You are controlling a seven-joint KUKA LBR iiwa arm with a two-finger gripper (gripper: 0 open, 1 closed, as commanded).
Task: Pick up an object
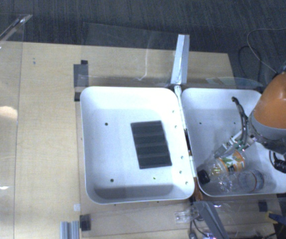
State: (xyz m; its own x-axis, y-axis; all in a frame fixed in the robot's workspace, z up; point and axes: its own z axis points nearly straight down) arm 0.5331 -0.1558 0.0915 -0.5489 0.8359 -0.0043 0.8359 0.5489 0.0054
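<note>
A clear plastic bottle [225,165] with an orange label and a black cap lies on its side in the right bin [208,118], near its front edge. Beside it, to the right, lies a clear round container [250,180]. My gripper [236,143] hangs low over the bottle's labelled end, reaching down from the orange-banded arm [277,106] at the right. I cannot tell whether it touches the bottle. A dark ribbed rectangular pad [151,144] lies flat in the middle of the left bin [100,133].
A metal bar [180,59] stands upright behind the seam between the two bins. Cables [262,44] trail at the far right. The wooden bench [38,133] stretches to the left of the bins.
</note>
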